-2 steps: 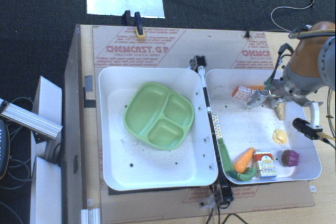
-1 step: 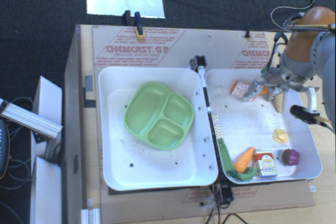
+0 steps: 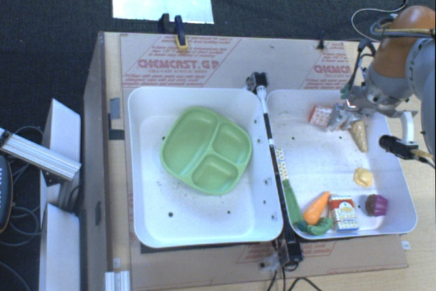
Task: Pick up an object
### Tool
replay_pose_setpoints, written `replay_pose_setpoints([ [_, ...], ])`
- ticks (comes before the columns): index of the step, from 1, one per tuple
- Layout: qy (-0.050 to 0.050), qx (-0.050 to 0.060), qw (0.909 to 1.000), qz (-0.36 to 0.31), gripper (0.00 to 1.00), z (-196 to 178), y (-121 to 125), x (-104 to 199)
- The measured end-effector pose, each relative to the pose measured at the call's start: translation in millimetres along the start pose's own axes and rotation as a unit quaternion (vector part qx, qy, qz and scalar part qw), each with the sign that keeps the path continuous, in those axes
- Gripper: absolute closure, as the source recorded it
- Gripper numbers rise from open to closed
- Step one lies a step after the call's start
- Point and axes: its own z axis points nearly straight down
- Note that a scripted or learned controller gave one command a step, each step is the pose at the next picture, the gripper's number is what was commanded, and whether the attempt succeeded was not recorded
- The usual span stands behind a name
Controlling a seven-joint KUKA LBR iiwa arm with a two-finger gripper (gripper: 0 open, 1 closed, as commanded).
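we see gripper [image 3: 344,112] low at right bin [image 3: 409,215] far edge, beside red-white packet [image 3: 320,116] | jaws: cannot tell, nothing seen held | likely target packet, easiest reach | carrot [image 3: 315,208], small box [image 3: 345,213] at near edge | green tray [image 3: 206,150] in left bin [image 3: 136,146]

The grey arm [image 3: 402,54] (orange-banded) bends down, gripper [image 3: 344,112] lowered.
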Motion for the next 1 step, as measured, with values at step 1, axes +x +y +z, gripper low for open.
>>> replay_pose_setpoints([
  [1, -0.015, -0.031, 0.9994, 0.005, 1.00, -75.2, -11.6, 33.6],
])
